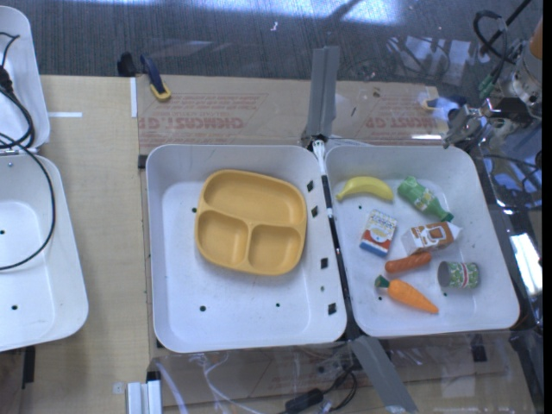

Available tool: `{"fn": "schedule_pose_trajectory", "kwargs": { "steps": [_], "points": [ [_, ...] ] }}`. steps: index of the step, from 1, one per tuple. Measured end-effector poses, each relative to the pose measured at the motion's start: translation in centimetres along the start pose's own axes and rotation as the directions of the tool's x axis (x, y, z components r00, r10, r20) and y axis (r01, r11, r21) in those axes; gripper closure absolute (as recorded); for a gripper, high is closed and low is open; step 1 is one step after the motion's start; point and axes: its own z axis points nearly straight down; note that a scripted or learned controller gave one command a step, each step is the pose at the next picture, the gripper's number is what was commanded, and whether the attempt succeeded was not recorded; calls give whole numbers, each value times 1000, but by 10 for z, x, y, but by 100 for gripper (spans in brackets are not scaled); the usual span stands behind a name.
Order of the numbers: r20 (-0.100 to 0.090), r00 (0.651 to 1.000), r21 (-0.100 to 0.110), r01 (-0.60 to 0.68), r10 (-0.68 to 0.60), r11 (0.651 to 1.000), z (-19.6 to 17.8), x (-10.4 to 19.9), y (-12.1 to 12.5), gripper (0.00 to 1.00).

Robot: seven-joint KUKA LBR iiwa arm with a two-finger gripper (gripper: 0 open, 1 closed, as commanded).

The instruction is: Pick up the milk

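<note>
white plastic makes up both bins: the left bin [172,317] carries a yellow divided plate [251,222], and the right bin [492,309] carries all the small things. the arm [517,76] sits at the far right corner, well apart from them, and the gripper [466,128] hangs above the bin's far right rim; we cannot tell how far apart its fingers stand, and we see nothing between them.

the milk [378,232], a small white and blue carton, lies flat near the middle of the right bin, toward its left side. we judge the main risk to be a wrong pick: the juice carton [431,236] just to its right is about the same size and shape. a flat carton may also slide under closing fingers, or present too wide a face to span.

among the neighbours, going down in size, the banana [365,188] lies just beyond the milk, the green bottle [423,196] farther right, the carrot [410,295] at the near side, the sausage [407,263] just beside the milk's near right corner, and the green can [458,274] to the right. the sausage looks likeliest to be nudged by a descending finger.
</note>
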Motion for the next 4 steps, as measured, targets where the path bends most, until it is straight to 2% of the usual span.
{"fn": "schedule_pose_trajectory", "kwargs": {
  "steps": [1,2,3,4],
  "points": [
    [0,998,1,64,-64,998,6,-19,-17,0],
    [-1,996,2,94,-94,996,110,-21,-65,0],
    [9,987,-23,162,-162,987,154,-2,-106,0],
    [17,987,-32,158,-158,987,141,-5,-104,100]
  ]
}}
